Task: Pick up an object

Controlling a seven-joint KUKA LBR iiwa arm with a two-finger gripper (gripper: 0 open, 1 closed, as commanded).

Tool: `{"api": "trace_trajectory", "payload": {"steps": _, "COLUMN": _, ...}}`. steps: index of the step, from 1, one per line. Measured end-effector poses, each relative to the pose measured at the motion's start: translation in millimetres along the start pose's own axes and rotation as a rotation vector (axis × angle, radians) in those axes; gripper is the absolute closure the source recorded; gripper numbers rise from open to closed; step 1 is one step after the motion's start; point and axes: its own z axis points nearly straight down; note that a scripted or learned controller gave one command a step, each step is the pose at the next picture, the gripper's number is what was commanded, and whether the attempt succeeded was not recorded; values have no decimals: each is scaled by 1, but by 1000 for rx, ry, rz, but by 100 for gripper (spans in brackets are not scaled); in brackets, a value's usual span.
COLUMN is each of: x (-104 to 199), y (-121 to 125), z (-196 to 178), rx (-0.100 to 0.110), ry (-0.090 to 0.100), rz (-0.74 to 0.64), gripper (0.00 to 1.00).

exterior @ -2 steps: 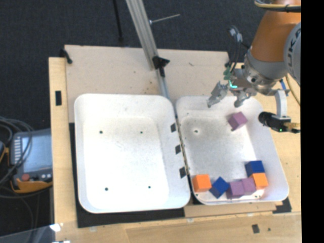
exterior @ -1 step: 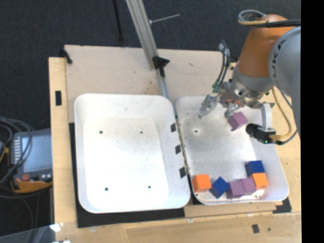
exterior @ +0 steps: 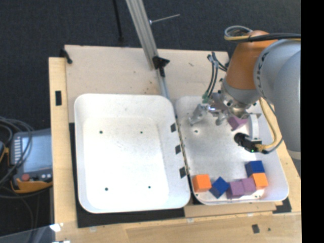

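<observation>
Two shallow white bins on one bench: left bin (exterior: 126,151), right bin (exterior: 215,151). All places given relative to the right bin. Along its near rim, clustered: orange cube (exterior: 202,182), blue cube (exterior: 219,187), purple block (exterior: 241,188), second orange cube (exterior: 260,179), second blue cube (exterior: 255,167). Over its far end: gripper (exterior: 223,110), low on the arm (exterior: 263,70); jaw state cannot be told. Purple cube (exterior: 236,121) lies just beside the gripper, probably the pick target; no grasp evident.

bins (exterior: 126,101): white plastic, matt, speckled | bench (exterior: 101,67): pale wood | post (exterior: 142,24): ribbed metal
</observation>
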Motion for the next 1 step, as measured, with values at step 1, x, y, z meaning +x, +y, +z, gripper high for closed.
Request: {"api": "trace_trajectory", "payload": {"steps": 1, "x": -1, "y": 1, "z": 49, "rx": -4, "ry": -1, "rz": 3, "gripper": 0}}
